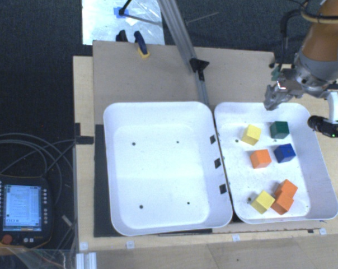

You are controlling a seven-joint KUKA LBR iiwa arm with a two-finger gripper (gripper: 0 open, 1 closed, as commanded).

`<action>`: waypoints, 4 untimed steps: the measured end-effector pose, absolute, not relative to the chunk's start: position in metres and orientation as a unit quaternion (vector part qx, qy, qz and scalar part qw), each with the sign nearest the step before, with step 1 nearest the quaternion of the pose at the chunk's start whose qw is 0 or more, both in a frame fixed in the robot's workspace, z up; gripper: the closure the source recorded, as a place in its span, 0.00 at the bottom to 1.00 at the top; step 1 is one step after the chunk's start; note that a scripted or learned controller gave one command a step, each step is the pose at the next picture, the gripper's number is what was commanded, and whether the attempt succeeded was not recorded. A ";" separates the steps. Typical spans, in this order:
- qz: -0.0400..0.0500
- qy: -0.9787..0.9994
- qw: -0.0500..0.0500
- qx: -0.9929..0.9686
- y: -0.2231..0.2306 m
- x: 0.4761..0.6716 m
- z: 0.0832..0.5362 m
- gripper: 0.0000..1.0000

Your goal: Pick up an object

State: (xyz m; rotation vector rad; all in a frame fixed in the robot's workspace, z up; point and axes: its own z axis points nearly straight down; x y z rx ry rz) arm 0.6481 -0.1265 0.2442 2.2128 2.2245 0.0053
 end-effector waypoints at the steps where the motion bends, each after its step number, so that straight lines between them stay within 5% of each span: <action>1: 0.001 0.711 0.000 0.703 -0.071 0.652 0.236 1.00; 4: 0.002 0.711 0.000 0.703 0.087 0.659 0.238 1.00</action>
